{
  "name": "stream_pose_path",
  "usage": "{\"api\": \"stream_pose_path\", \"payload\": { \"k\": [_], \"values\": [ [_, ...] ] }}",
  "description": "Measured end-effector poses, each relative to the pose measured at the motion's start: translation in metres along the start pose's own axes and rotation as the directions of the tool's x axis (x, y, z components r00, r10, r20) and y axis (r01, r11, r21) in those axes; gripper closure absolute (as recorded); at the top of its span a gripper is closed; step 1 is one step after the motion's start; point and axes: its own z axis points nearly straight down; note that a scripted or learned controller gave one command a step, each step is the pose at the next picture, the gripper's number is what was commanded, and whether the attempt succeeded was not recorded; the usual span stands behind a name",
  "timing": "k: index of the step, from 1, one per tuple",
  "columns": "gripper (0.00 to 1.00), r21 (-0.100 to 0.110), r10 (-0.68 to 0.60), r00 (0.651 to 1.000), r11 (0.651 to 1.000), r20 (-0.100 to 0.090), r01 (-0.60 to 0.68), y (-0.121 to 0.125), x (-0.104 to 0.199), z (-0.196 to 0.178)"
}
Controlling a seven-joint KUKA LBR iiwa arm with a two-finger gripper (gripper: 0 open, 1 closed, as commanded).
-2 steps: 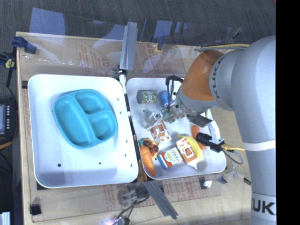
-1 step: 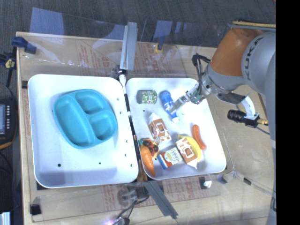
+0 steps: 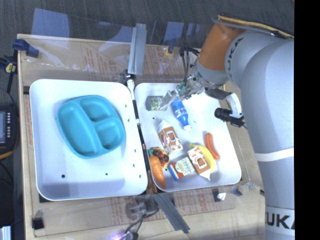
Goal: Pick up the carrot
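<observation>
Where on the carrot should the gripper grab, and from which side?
Grip the carrot across its thick middle, coming straight down. It lies lengthwise against the right bin's left wall, so one finger probably needs the narrow wall side, the other the side nearest the small carton.

The gripper (image 3: 181, 91) is too small for its fingers to be made out. The carrot (image 3: 157, 170) is partly covered by a dark item. The arm (image 3: 265, 94) is cut off at the right edge.

White letters "UKA" are being shown on the arm (image 3: 278, 184), low at the right edge, with the word being cut off there. Print on the cartons (image 3: 170, 139) and the bottle (image 3: 180, 113) is being blurred beyond reading.
</observation>
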Motion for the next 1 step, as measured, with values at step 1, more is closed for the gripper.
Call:
{"api": "stream_pose_path", "payload": {
  "k": [1],
  "values": [
    [0.0, 0.0, -0.045, 0.999, 0.999, -0.001, 0.045, -0.0488, -0.0209, -0.0362]
  ]
}}
